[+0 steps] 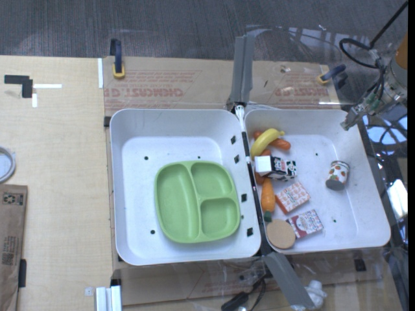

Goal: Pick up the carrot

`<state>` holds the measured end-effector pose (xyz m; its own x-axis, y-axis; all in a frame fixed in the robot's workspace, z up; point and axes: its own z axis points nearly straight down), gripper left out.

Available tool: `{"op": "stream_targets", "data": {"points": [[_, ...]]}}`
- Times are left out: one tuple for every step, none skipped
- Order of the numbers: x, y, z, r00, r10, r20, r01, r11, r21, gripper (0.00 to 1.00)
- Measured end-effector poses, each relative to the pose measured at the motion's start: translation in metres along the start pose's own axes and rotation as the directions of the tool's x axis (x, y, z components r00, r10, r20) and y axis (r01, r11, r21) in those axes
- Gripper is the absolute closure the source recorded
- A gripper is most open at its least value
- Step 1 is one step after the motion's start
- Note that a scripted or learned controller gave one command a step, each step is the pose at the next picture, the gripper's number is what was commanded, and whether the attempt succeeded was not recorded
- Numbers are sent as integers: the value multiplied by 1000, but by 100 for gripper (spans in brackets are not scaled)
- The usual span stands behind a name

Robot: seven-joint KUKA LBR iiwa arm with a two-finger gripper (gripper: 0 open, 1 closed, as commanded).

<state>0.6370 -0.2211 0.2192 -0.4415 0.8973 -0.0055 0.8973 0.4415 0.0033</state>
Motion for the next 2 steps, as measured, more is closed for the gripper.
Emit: {"op": "stream_targets", "data": {"points": [[1,19,-16,975,223,-2,-223,975,3,100],[13,32,-52,977,215,-2,-215,977,3,100]]}}
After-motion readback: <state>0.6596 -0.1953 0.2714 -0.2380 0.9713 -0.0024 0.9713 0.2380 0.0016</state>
